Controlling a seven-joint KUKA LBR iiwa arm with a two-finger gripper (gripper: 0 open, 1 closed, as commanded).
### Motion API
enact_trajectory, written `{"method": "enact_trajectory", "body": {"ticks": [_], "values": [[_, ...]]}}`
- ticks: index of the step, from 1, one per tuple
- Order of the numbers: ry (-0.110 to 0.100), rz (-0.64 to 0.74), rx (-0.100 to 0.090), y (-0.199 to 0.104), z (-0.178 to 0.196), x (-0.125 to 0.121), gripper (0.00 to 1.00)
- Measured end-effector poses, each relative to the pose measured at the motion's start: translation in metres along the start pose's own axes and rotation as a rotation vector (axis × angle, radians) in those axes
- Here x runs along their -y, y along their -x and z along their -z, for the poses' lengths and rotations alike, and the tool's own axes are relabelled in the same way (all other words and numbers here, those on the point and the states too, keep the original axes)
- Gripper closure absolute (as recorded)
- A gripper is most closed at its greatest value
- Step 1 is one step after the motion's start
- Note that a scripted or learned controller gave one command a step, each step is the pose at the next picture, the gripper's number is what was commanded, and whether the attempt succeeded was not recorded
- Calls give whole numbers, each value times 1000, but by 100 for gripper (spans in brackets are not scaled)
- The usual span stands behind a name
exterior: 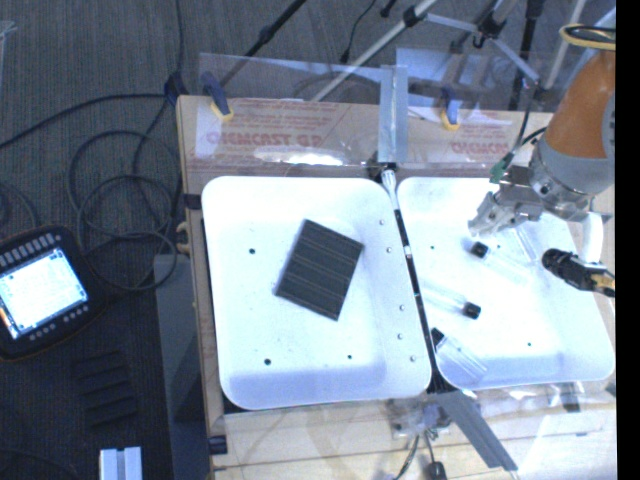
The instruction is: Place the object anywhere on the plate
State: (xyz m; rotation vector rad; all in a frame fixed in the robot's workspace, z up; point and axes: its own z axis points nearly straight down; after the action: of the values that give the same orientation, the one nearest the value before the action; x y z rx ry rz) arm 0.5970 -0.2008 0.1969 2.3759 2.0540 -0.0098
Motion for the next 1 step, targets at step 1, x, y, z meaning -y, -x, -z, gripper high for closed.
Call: {"method": "enact_trajectory", "body": {"ticks": [1], "values": [[5,187,6,-87,-46,-23,100]]}}
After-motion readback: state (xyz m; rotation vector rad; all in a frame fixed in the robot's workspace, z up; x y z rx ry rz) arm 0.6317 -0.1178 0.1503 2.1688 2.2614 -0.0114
